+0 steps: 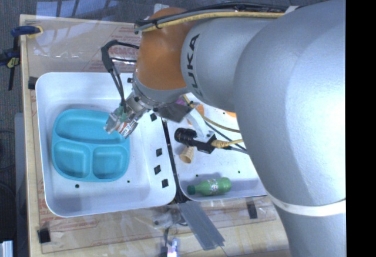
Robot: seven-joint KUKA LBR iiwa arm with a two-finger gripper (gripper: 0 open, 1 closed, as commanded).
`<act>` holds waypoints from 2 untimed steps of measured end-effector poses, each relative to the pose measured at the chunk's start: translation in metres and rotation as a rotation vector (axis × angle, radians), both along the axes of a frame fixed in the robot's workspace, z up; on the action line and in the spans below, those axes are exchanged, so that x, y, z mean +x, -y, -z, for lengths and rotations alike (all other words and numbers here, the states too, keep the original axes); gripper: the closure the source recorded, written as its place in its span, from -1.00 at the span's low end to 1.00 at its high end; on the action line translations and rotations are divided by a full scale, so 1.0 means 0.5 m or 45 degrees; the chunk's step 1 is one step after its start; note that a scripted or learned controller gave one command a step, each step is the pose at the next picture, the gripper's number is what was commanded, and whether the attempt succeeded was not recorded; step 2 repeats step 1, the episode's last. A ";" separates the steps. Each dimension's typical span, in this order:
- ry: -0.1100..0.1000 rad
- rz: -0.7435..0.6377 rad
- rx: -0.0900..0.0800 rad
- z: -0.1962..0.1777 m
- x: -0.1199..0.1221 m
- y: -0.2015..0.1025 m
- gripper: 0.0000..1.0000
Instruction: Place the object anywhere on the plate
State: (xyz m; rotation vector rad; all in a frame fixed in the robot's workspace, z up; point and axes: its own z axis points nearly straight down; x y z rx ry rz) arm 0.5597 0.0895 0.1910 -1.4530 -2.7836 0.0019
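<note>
A light blue plate [82, 141] with three compartments lies in the left white bin [53, 88]. My gripper [120, 124] hangs over the plate's right rim, close to the upper compartment's right end. Its tip looks metallic with a small greenish patch, too small and blurred to read. I cannot make out any object between the tips. The grey arm with its orange band [161, 56] reaches in from the right and hides the upper part of the right bin.
In the right bin [247, 191] lie a green bottle [212, 186] near the front wall, a beige cone-like piece [186, 154] and a black item [185, 135] near the divider. Small black marks dot the left bin's floor right of the plate.
</note>
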 end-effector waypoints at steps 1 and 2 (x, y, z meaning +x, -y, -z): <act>0.000 0.000 0.000 0.000 0.000 0.001 -1.00; 0.000 0.000 0.000 0.000 0.000 0.001 -1.00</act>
